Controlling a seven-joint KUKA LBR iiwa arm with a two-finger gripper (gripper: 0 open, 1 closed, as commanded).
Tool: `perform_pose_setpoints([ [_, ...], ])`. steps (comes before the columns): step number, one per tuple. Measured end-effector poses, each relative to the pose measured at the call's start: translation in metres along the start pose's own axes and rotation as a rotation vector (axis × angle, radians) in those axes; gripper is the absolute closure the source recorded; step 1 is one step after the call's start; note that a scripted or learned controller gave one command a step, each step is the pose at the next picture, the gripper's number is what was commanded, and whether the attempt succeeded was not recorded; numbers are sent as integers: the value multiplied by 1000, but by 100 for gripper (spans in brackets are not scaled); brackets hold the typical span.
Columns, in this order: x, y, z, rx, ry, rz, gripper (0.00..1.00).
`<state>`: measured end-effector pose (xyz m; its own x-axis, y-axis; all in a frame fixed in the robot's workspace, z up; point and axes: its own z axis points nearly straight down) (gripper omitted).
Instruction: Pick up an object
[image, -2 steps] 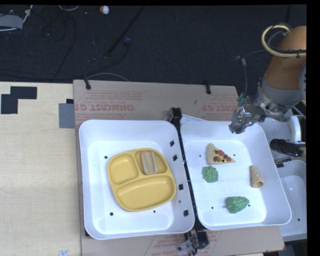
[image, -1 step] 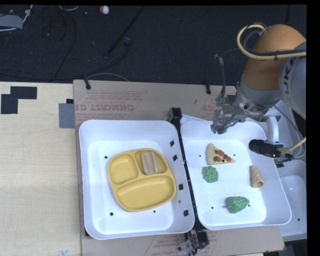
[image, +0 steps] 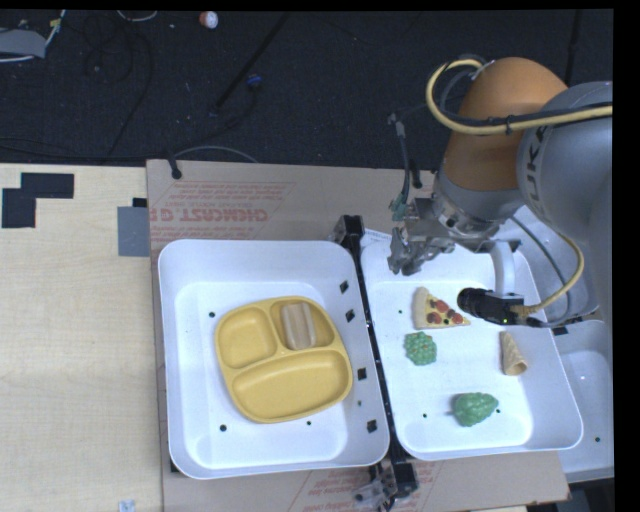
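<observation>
1 pizza slice (image: 437, 310) lies just below my claw (image: 408, 257), its long axis probably running down-right from there; whether my claw is apart, I cannot tell.

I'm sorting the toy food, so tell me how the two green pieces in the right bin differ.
The upper green piece is darker, rounder and bumpy like a bunch of grapes; the lower green piece is lighter, larger and elongated, with a leafy outline. The upper one lies just below the pizza slice; the lower one sits nearer the bin's front edge. Both are green and lie loose on the right bin floor.
</observation>
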<state>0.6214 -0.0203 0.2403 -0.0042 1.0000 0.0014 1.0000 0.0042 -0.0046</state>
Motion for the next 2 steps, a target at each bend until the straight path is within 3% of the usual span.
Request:
perform_pose_setpoints([
  [2, 98, 10, 17, 0, 0, -1, 100],
])
